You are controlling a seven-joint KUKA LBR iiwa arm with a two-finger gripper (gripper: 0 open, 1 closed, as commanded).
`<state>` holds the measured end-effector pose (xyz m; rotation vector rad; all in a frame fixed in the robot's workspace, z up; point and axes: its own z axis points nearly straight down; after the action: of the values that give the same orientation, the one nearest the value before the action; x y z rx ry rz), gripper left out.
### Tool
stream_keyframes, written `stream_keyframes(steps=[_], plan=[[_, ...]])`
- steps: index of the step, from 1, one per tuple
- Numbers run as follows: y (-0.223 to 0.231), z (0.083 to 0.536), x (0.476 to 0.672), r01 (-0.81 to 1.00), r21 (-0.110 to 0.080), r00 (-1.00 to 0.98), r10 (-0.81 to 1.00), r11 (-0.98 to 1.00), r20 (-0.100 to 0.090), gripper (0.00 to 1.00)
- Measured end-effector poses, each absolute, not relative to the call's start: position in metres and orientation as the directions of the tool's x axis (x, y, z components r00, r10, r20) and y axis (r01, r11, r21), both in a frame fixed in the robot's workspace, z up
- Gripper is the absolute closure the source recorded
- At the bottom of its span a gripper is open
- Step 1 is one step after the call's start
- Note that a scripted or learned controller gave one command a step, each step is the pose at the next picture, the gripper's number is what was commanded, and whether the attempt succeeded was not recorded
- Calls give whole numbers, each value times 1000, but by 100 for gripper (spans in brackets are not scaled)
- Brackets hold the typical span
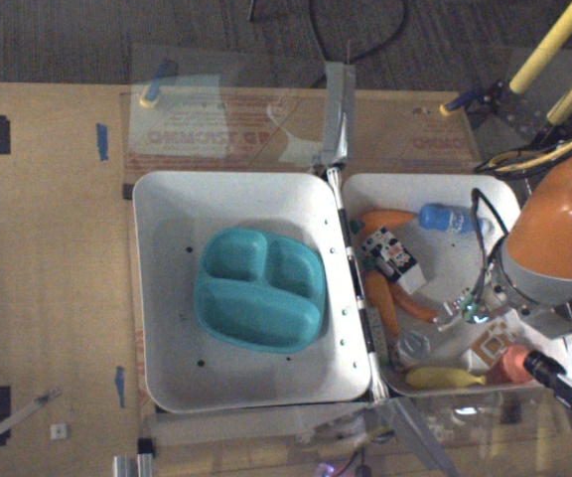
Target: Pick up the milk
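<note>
Two white bins side by side on the bench. Left bin (167, 296) holds a teal divided plate (260, 289), lying flat, roughly centred.

Right bin (365, 189) is cluttered. Milk carton (391, 256), white w/ black cow patches, lies on its side near the bin's left wall, upper-left part of the bin, tilted diagonally. Orange carrot-like piece (389, 218) just above it; another orange piece (383, 302) just below, running along the divider. Blue bottle (449, 218) lies near the top edge, to the right of the milk. Yellow banana (445, 377) at the bottom edge, a grey round thing (412, 346) beside it.

Arm w/ orange band (562, 229) comes in from the right, over the bin's right half. Gripper (470, 309) sits low in mid-bin, to the right of and below the milk, apart from it, not touching. Fingers: can't tell if apart or together, too small & cluttered w/ cables. Nothing visibly between them.
</note>
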<state>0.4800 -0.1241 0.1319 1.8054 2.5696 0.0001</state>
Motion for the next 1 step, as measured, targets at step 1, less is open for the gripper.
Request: stream_keyframes(steps=[1], plan=[[-125,132,480,941,2,-338,941,338,-2,0]])
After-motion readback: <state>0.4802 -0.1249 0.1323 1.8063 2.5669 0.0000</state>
